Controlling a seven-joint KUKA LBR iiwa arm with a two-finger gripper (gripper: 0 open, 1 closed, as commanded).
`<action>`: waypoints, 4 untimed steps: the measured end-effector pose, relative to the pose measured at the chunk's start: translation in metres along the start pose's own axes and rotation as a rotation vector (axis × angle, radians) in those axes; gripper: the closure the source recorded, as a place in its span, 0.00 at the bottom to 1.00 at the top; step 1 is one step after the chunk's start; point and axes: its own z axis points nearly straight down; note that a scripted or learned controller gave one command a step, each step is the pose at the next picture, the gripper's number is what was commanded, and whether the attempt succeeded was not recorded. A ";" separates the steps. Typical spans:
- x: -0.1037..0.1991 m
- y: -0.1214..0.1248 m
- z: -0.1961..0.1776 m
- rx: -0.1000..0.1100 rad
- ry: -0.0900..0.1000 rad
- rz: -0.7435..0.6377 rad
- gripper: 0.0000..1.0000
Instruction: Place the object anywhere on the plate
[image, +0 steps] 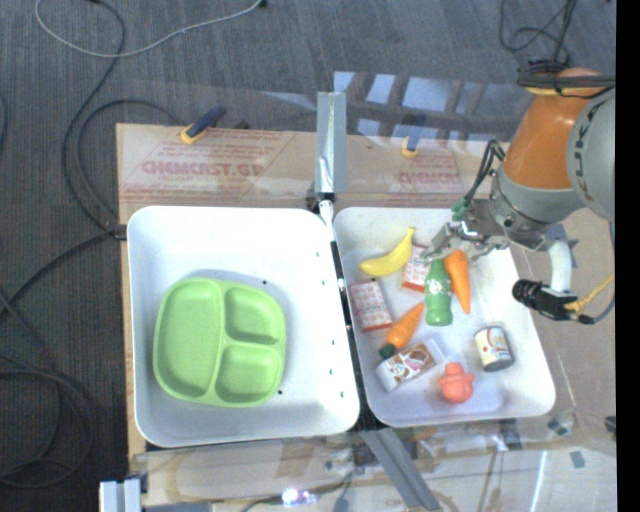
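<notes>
A green plate (219, 341) with three compartments lies in the left bin (160, 235). The right bin (527, 385) holds the loose objects: a yellow banana (388, 257), a green bottle (438, 297), an orange carrot (459, 281) and a second carrot (405, 326) among them. My gripper (452, 241) hangs over the back of the right bin, just above the top of the green bottle and the upper carrot, to the right of the banana. Nothing shows between its tips.
Also in the right bin are a red-and-white packet (369, 305), a small carton (408, 365), a tin can (492, 348), an orange-red toy (455, 384) and a small red box (417, 272). A ridge (340, 300) separates the bins.
</notes>
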 end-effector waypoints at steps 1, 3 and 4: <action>0.069 -0.051 0.013 -0.001 0.006 -0.335 1.00; 0.142 -0.076 0.006 -0.002 0.005 -0.528 1.00; 0.231 -0.045 0.017 -0.001 0.004 -0.574 1.00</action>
